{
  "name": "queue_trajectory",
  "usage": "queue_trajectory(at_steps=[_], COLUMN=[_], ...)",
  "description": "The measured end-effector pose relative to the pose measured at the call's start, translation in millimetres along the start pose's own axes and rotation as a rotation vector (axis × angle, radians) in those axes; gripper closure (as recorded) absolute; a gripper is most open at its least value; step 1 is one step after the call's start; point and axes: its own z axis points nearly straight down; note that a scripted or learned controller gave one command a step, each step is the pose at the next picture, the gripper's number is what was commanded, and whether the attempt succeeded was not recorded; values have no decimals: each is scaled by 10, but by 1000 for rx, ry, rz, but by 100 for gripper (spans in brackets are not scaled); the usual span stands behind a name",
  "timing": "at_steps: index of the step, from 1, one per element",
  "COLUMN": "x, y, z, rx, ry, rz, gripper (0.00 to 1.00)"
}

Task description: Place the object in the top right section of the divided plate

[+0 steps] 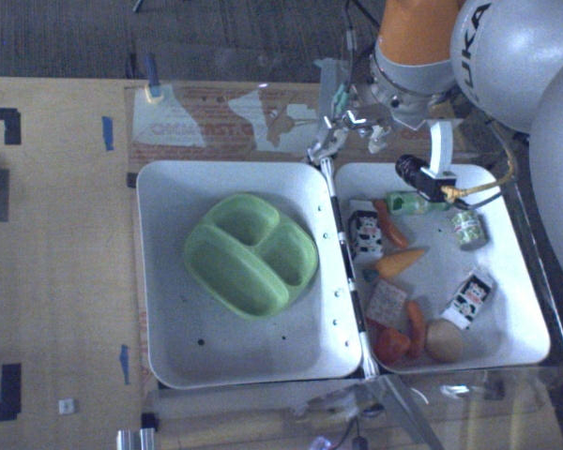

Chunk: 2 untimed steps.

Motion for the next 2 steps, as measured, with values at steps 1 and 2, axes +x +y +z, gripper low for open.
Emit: queue_trajectory(at_steps=[1, 2], x=[0, 0], y=[0, 0], z=[0, 0], rx=[0, 0], ry=[0, 0], rz=[0, 0], gripper=[0, 0])
